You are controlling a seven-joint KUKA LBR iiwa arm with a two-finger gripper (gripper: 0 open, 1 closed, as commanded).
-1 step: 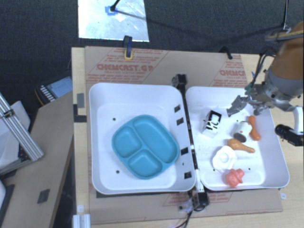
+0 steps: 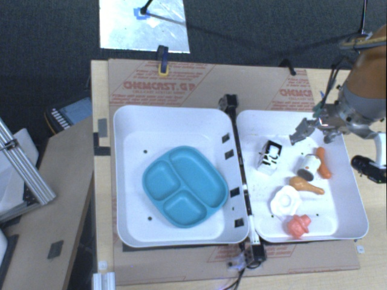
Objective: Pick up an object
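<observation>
The end effector [image 2: 317,129] hangs over the far part of the right bin [image 2: 351,222], its two fingers spread apart with nothing between them; one finger [image 2: 300,133] reaches toward the bin divider, the other [image 2: 331,135] sits nearer the arm's wrist. The grey arm [image 2: 363,104] with its orange band comes in from the right edge.

Taking the right bin as the landmark, the loose things lie on its floor below the end effector. A small black-and-white box [image 2: 269,155] sits near the bin's left wall, tilted, its long axis running roughly from the far edge toward the near edge. Closer to the bin's centre, just under the fingers, an orange carrot-like piece [image 2: 323,164] lies with its long axis running far to near, slanting slightly right; a white cylinder with a dark end [image 2: 309,166] lies just beside it. Nearer the front, a tan, drumstick-shaped piece [image 2: 307,186] stretches left to right, its thick end pointing left. A white rounded object [image 2: 285,201] sits in front of that, and a pink toy [image 2: 298,224] lies by the bin's near wall.

To the left of the right bin, the left bin [image 2: 130,162] holds a blue divided tray [image 2: 184,186]. Both bins rest on a brown sheet covering the bench [image 2: 199,80].
</observation>
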